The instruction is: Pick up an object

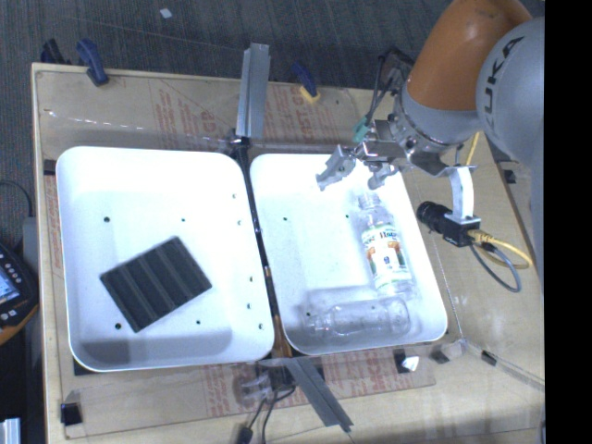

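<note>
Above right bin (277,276), pincer (355,177) spread wide, holding nothing; labelled bottle (386,248) just below.

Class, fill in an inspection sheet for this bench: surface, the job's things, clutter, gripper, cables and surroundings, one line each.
Surface: wooden bench bearing a left bin and a right bin, side by side.
Job's things: labelled bottle and clear bottle lying in the right bin; dark ridged slab flat in the left bin.
Clutter: nothing seen.
Gripper: gripper open, over the right bin's far edge, holding nothing.
Cables: yellow cable on the bench right of the bins.
Surroundings: blue clamps at the far edge; dark floor beyond.
</note>
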Robot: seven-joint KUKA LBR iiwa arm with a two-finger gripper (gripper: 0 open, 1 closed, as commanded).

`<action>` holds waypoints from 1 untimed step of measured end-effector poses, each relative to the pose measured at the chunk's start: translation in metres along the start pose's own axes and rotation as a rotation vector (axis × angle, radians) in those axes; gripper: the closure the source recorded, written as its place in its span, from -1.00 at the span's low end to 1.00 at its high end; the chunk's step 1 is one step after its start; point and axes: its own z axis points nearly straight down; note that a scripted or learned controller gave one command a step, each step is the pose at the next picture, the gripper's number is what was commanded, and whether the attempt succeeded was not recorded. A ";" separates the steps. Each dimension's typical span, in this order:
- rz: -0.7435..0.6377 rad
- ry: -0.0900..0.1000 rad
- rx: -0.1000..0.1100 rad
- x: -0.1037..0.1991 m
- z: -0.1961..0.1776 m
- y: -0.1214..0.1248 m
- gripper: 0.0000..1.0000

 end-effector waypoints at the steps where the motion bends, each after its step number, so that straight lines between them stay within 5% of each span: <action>1: 0.032 -0.001 0.000 -0.069 0.095 -0.032 -1.00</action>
